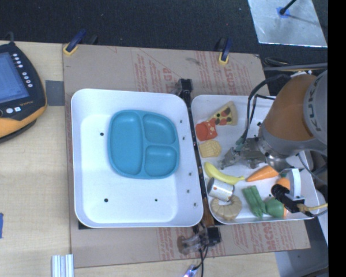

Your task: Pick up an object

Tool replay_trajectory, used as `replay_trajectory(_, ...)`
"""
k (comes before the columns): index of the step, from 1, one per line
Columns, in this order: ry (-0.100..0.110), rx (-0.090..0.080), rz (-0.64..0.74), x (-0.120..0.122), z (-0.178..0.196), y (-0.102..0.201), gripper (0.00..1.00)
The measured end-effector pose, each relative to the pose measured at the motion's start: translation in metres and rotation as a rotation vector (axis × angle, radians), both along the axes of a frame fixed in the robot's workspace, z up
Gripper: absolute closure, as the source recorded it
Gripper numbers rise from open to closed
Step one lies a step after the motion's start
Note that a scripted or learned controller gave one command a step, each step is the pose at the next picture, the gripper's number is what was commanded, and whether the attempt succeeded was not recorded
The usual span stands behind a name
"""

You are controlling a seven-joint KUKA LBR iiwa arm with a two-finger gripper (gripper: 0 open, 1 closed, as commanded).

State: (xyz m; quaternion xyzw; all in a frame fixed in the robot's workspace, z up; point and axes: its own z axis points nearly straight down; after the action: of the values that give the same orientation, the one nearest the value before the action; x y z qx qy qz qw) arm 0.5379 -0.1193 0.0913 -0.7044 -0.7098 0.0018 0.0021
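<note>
The claw (237,154) hangs low in the right white bin (249,104); how far it's open, I can't tell. The yellow plastic banana (222,173) lies just below it, the orange carrot (263,173) right beside it.

Two bins sit side by side at the frame's centre. The left bin (86,154) holds a divided plate (143,143) in its upper middle. In the right bin (210,103), a pizza slice (225,115) lies at upper left, a tomato (206,130) below it, then a cracker (210,149). A banana (222,175) lies lower, a carrot (263,173) to its right, a can (220,190) beneath. A teach pendant (8,94) rests at far left.
</note>
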Motion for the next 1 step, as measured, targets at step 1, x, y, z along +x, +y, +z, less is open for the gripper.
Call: replay_trajectory(1, -0.003, 0.000, -0.004, 0.0613, 0.0007, -0.0239, 0.00)
